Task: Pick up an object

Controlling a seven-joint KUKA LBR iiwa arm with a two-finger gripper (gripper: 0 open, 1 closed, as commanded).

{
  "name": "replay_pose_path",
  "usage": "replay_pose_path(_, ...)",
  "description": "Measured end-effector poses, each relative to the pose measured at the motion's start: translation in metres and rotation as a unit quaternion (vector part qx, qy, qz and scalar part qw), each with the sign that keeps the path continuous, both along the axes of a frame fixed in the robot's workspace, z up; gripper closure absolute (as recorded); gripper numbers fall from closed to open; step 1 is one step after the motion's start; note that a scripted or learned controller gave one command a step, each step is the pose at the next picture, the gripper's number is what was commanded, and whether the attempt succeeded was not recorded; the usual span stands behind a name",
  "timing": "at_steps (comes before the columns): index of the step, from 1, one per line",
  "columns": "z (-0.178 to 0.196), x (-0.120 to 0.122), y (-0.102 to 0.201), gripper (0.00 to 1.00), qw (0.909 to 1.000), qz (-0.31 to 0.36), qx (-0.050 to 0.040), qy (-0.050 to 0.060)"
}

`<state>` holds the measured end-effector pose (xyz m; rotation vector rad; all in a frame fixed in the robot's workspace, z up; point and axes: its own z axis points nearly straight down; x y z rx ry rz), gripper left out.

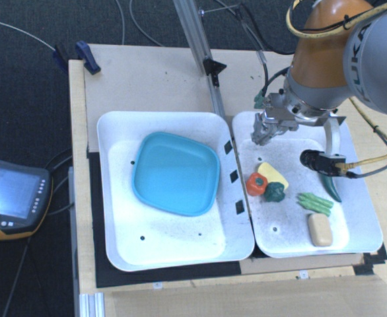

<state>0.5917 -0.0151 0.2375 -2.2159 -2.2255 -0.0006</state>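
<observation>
Currently no single object is designated, so the candidates are the loose items in the right shallow white bin (358,197); they lie clustered in its lower half, which leaves the upper half bare and gives the arm room to descend. A small red rounded toy (256,183) lies touching a yellow wedge-shaped block (273,174) and a dark green knobbly lump (275,192); this tight trio is judged the hardest to grasp cleanly, since fingers closing on one piece are likely to push its neighbours. A bright green ridged pod-like piece (314,203) lies near them to the right, apart from the trio; a tan rounded rectangular block (319,230) lies just below it, well separated and judged the easiest target. A dark teal curved piece (331,185) lies beneath the black fitting on the arm's cable.

The two-finger gripper (265,132) hangs over the upper left part of the right bin, above the trio and not touching any object; nothing is visible between its fingers; how far apart they stand cannot be told at this angle.

Beyond, the left shallow white bin (114,131) holds a light blue square plastic plate (176,173) lying flat at its centre; both bins rest side by side on the tan bench (147,78).
</observation>
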Motion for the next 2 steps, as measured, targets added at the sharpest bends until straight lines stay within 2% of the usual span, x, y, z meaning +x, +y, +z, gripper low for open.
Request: replay_pose_path(2, 0.015, -0.045, 0.094, 1.00, 1.0000, 0.000, 0.0002, 0.000)
